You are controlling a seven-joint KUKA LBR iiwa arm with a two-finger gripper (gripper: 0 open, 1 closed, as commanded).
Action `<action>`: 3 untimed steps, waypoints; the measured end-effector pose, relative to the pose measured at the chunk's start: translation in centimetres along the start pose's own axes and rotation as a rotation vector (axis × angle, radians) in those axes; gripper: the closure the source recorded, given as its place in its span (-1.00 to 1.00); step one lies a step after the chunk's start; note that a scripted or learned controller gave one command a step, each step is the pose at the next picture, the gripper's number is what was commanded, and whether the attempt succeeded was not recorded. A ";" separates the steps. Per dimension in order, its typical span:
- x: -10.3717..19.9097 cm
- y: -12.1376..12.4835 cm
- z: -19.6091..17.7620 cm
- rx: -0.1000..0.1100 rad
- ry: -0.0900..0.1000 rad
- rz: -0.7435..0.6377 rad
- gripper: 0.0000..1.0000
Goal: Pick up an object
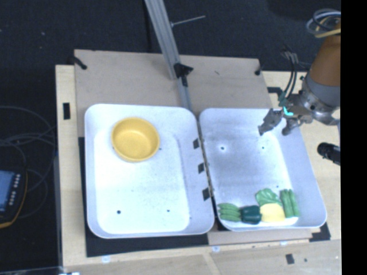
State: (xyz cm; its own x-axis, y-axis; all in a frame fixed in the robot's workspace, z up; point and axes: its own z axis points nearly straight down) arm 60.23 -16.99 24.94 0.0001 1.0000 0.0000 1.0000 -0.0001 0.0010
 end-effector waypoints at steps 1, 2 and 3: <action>0.0 0.0 0.0 0.000 0.000 0.000 -1.00; -0.1 -0.5 4.3 0.004 0.000 0.001 -1.00; 0.7 -0.8 10.1 0.005 0.001 0.000 -1.00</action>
State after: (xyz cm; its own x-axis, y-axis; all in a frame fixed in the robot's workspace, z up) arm 59.46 -16.28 14.84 0.0004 1.0000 0.0007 1.0000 -0.0004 -0.0041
